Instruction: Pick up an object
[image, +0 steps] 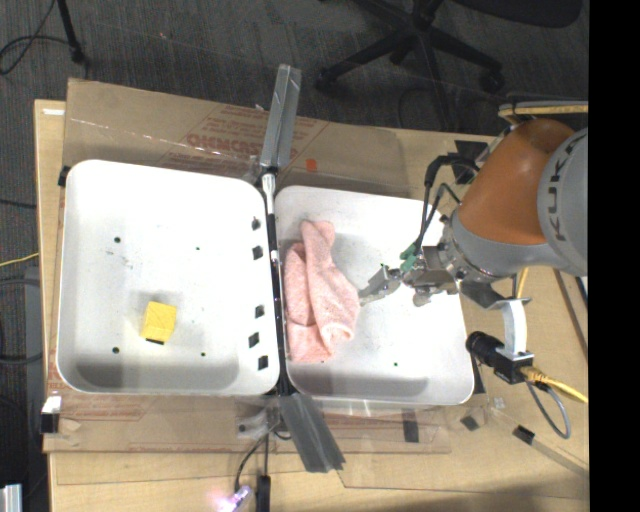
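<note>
Right bin (440, 375): pink cloth (318, 292) just left of end effector (374, 288).

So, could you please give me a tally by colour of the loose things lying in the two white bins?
Yellow: 1, a small yellow foam block in the left shallow white plastic bin.
Pink: 1, a crumpled pink cloth towel in the right shallow white plastic bin.
Total: 2.

Arm (520, 200) entering from right of frame, orange band uppermost. Gripper (375, 287) at centre right, angled leftward, holding nothing visible.
</note>
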